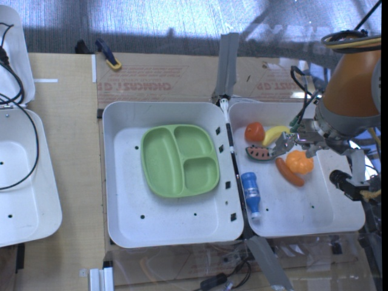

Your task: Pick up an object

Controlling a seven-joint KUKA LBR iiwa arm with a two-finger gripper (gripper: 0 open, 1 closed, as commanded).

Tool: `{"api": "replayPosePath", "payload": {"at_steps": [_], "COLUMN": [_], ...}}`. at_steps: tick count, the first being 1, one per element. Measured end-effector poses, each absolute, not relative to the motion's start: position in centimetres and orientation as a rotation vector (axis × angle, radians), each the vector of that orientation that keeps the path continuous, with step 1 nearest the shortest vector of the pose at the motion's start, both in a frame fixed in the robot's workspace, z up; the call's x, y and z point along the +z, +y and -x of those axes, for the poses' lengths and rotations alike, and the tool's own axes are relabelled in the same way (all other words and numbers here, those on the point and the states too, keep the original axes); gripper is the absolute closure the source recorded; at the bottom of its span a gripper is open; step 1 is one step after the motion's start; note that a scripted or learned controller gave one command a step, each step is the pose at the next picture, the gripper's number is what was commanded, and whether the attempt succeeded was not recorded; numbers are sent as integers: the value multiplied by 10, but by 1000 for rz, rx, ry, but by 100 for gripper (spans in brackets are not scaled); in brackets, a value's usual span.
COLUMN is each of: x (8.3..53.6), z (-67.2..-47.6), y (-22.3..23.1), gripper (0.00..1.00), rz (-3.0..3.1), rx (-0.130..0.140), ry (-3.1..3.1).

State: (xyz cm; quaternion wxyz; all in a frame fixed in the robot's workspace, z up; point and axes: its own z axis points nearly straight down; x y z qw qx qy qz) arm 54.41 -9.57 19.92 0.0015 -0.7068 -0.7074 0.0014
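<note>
Hovering low in the right bin (339, 220), end effector (290, 139) right among the crowded food: banana (276, 134), tomato (254, 131), watermelon slice (262, 153), orange (299, 162) all nearly touching. Can't tell if open or closed. Could easily nudge a neighbour or pinch two at once.

The gripper (290, 139) is small and cluttered with dark linkage; whether its fingers are apart or closed cannot be told. The arm (354, 86) is cut off by the right edge and hides the far right corner of the right bin (315, 220). The banana (274, 134) is partly covered by the gripper hardware. The orange fruit (299, 162) overlaps the upper end of the carrot-like item (290, 172). The label on the blue bottle (250, 193) is too small to read. At the left edge a white basin (24, 180) is cropped, with black cable (18, 90) running out of frame
</note>
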Motion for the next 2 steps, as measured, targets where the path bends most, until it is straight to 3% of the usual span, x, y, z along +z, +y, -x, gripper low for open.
{"api": "replayPosePath", "payload": {"at_steps": [1, 2], "x": [94, 91], "z": [-523, -482], "y": [-112, -111], "gripper": [0, 0], "rz": [2127, 2036], "rx": [-3, 2], "ry": [-2317, -2389]}}
